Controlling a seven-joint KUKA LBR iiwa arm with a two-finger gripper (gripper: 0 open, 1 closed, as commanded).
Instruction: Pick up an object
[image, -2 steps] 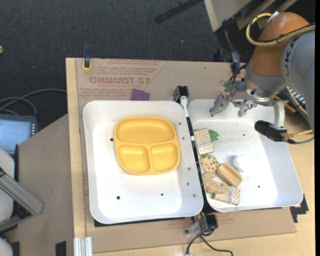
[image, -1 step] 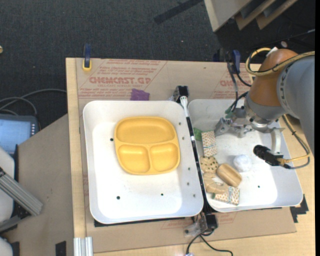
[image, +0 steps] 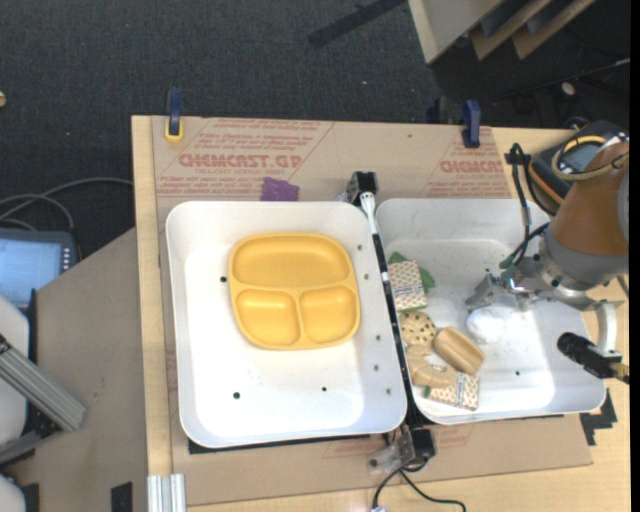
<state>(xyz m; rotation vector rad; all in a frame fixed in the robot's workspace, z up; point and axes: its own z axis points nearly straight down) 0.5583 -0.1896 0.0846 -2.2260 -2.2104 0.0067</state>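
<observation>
My gripper (image: 495, 292) reaches into the right bin (image: 450, 225) from the right and hangs low near the bin's middle. Just below it lies a small white object (image: 488, 323) on the bin floor; whether they touch is unclear. Along the bin's left side sit a green piece (image: 412, 275), a checkered packet (image: 406, 290), a chocolate-chip cookie (image: 417, 327), a tan bread roll (image: 459, 350) and a pale wafer-like packet (image: 445, 385).
The left bin (image: 200, 300) holds a yellow divided plate (image: 294, 290). A black divider bar (image: 375, 260) runs between the bins. A purple scrap (image: 280, 188) lies on the board behind the left bin. The arm's orange band (image: 590, 215) rises at the right.
</observation>
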